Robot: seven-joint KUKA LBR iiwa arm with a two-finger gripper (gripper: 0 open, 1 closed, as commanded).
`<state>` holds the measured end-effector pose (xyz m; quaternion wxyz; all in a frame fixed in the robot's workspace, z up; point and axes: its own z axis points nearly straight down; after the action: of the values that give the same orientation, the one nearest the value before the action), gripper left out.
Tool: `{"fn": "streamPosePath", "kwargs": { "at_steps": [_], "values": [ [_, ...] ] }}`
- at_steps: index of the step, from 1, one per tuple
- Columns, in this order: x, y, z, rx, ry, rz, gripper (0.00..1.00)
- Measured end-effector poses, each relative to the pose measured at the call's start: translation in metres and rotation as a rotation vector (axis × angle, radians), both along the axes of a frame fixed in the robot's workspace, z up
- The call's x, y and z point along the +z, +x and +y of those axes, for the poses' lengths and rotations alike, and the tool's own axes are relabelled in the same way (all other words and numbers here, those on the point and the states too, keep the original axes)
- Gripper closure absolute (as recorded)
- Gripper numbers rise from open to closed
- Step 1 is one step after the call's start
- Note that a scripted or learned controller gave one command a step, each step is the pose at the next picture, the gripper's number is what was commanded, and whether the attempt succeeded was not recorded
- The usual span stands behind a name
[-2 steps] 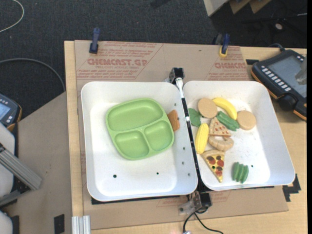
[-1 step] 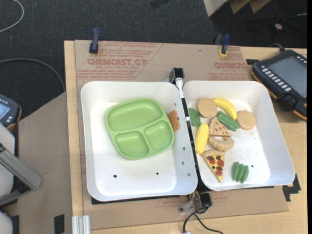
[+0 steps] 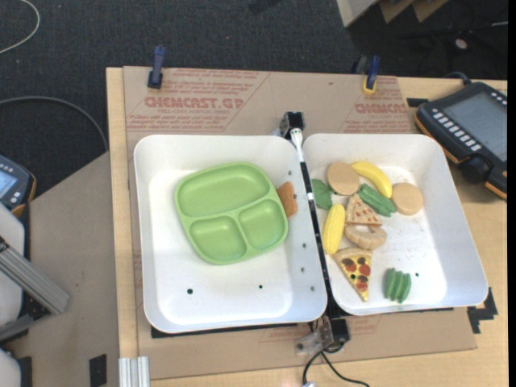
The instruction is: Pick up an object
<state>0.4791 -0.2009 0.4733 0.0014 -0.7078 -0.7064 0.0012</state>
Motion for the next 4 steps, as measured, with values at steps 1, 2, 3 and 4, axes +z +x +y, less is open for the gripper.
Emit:
{"fn": "streamPosePath", "kwargs": {
  "at_steps": [1,2,3,4],
  "values": [
    [-0.047,0.000,0.036,0.005,0.001,0.000,1.00],
    [0.021,0.000,-0.026,-0.002,-0.007,-0.012,1.00],
    [-0.023,0.000,-0.001,0.004,0.001,-0.001,1.00],
    [0.067,0.000,-0.024,0.001,-0.007,-0.015,1.00]
  ]
}}
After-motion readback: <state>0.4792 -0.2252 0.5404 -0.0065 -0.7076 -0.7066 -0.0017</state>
